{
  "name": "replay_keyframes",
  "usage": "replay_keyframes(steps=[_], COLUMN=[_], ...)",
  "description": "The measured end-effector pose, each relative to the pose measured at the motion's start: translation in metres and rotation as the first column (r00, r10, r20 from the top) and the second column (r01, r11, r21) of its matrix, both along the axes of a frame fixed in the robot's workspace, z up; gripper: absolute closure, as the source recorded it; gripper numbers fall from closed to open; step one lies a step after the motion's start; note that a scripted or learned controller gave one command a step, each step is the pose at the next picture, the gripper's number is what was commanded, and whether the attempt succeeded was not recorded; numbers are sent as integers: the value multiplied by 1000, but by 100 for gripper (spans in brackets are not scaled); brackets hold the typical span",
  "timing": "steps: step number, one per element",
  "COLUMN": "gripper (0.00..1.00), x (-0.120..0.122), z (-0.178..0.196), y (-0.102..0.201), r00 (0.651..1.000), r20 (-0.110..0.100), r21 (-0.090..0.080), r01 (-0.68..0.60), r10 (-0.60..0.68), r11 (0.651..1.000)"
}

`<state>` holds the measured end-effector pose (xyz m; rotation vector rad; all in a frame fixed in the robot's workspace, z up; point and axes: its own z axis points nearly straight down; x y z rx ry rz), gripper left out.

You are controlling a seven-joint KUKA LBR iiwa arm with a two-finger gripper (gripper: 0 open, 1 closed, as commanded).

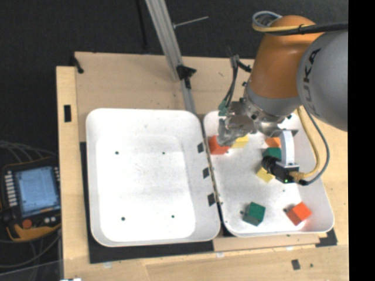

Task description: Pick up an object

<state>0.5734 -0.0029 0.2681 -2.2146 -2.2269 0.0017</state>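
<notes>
Blocks sit scattered across the right bin (231, 227). Nearest, a green block (254, 213) and an orange block (297, 213) lie well apart near the front rim; both look like small, light, rigid pieces, best pinched across flat opposite faces. Further in there's a yellow block (265, 175) beside a dark green piece (272, 153). At the far end the gripper (231, 130) hovers over a red-orange block (218, 147) hard by the bin wall, an awkward spot. Whether its jaws are apart, I cannot tell. The left bin (102, 127) lies alongside on the table (129, 81).
</notes>
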Motion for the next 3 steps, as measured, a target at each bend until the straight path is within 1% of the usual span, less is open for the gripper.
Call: replay_keyframes(steps=[1, 2, 3], gripper=[100, 100, 0], x=[-18, -46, -45], z=[-2, -11, -11], y=[52, 86, 85], r00=[1000, 1000, 1000], r20=[1, 1, 2], r21=[2, 0, 2], r01=[-2, 0, 5], r10=[2, 0, -5], r11=[1000, 1000, 1000])
